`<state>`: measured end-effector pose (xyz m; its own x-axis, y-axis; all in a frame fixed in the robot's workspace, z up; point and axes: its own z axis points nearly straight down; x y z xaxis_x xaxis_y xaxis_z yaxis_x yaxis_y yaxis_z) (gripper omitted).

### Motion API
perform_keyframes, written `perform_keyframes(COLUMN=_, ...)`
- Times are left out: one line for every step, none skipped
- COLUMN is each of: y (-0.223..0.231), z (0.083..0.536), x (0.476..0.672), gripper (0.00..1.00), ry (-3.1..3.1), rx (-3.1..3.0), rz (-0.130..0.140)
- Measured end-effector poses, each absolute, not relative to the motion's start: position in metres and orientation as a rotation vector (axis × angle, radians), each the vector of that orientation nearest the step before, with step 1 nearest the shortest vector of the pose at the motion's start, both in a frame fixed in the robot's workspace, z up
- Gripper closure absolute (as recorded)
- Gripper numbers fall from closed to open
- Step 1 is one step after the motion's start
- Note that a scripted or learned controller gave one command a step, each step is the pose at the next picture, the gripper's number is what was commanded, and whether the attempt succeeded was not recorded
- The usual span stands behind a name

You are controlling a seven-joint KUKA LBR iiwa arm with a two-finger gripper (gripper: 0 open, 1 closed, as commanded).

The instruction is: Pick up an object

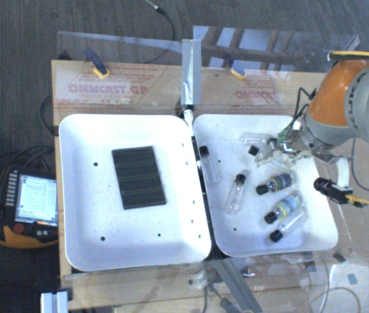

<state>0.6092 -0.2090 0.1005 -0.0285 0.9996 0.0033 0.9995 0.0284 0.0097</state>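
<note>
Nearest the camera, capped vials [284, 208] are lying loose in the right bin [223, 237]. I am reaching my gripper [281, 143] down over a clear vial [257, 141] near that bin's far side, seemingly at the grasping step; whether it is gripping anything I cannot tell. Next I am needing a firm closure, then a straight lift. Beyond, the board's red lettering [108, 89] is reading roughly "CHEMCAST".

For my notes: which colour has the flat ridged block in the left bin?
Black; the block shows clearly in the camera view.
</note>
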Motion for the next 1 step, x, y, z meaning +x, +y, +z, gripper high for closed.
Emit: perform_keyframes(y=-0.1395, z=0.2352, x=0.6488, gripper=1.00, ry=2.197, rx=2.244, rz=-0.003)
